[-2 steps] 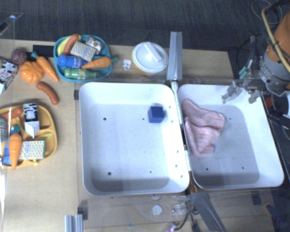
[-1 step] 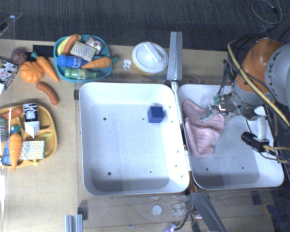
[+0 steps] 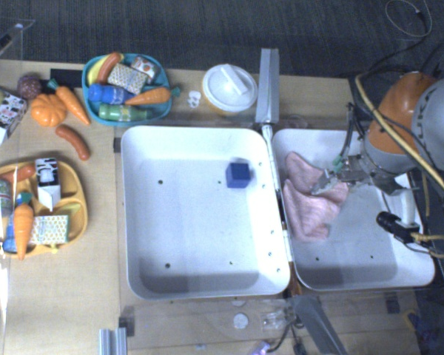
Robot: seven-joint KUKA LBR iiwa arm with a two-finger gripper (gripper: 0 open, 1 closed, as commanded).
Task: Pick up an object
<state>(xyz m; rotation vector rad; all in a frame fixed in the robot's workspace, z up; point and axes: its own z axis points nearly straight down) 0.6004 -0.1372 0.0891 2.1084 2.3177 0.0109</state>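
- Landmark: right bin (image 3: 355,272). Everything below is placed off it.
- Gripper (image 3: 331,177) is low over the right bin's upper middle, right at the pink cloth (image 3: 308,198); arm comes in from the bin's right side.
- Jaws: fingertips sit on or in the cloth's upper right fold, but too small and cluttered to read. Cannot tell if spread, pressed together, or pinching fabric.
- Pink cloth lies crumpled along the right bin's left wall, from upper left toward the middle. Likely the pick target, my guess.
- Other candidate: blue cube (image 3: 238,174) in the left bin (image 3: 200,272), just beyond the right bin's left wall, upper part of that bin. Well apart from the gripper.
- Risks, judged from this pose:
- Tips may catch only one thin fold, so the cloth could slide out on lift.
- Tips could press through the fabric onto the bin floor and close on nothing.
- Cloth hugs the left wall; it may drag on the rim and drop.
- Dangling cables (image 3: 399,231) at the bin's right side could snag.
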